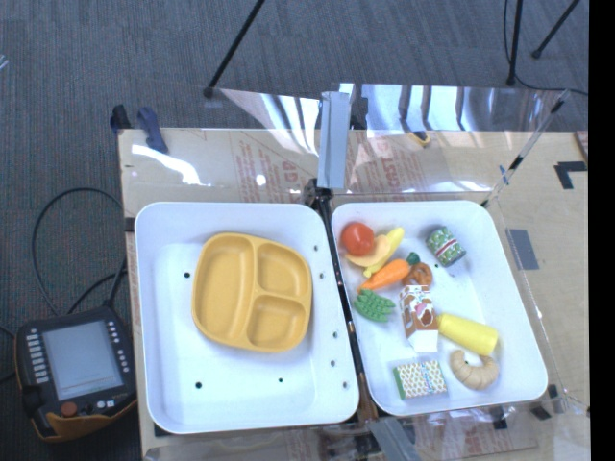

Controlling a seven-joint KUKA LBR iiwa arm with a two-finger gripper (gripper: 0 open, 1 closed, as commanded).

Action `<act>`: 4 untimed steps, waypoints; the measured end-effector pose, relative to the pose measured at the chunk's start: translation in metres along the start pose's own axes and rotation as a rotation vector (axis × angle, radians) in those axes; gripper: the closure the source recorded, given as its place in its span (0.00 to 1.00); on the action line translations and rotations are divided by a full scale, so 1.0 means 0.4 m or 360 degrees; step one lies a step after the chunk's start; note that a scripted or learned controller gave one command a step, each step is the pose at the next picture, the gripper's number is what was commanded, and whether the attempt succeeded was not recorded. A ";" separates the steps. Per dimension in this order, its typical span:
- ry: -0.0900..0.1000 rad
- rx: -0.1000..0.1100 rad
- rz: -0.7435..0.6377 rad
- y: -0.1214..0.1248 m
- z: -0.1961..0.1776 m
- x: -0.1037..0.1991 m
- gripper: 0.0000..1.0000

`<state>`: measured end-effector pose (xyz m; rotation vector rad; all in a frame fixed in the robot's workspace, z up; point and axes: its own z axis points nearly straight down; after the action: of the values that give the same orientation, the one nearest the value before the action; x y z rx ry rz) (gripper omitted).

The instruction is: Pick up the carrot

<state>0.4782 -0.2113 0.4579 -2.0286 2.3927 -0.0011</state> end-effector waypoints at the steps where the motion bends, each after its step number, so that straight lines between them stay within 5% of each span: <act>1: -0.0006 -0.0008 -0.0763 -0.025 0.024 -0.007 1.00; 2: -0.0002 -0.0003 -0.1001 0.004 -0.075 -0.021 1.00; 4: -0.0006 -0.0008 -0.1173 0.005 -0.071 -0.019 1.00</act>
<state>0.4775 -0.2037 0.4863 -2.7550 1.5018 0.0061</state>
